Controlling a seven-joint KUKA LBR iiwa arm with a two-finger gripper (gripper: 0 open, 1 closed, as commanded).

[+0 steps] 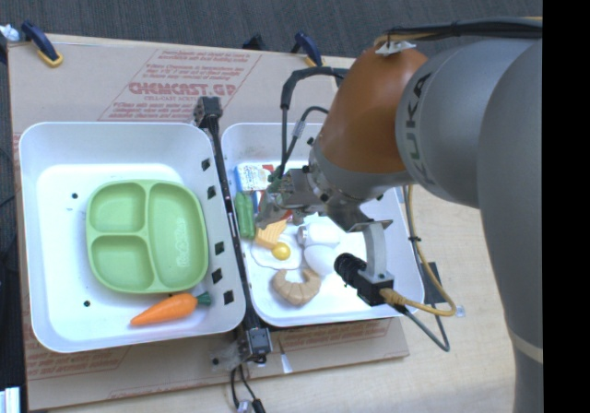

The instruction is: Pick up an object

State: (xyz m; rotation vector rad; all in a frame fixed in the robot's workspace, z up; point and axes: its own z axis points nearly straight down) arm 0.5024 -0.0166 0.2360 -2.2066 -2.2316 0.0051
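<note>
My gripper (281,202) hangs low in the right bin (323,308), over its left half, with the orange wrist band above it. Just below the gripper lie a yellow cheese wedge (270,235) and a fried egg (279,253). A white egg-like piece (316,258) and a tan croissant (296,287) sit further toward the front. A green stick-shaped item (243,215) and a blue-and-white packet (251,176) lie by the bin's left wall. The arm hides the bin's right and far parts.
The left bin (46,310) holds a green divided plate (147,236) and an orange carrot (166,309) near its front. A black clip divider (221,208) runs between the bins. A black cable fitting (359,279) hangs off the arm over the right bin.
</note>
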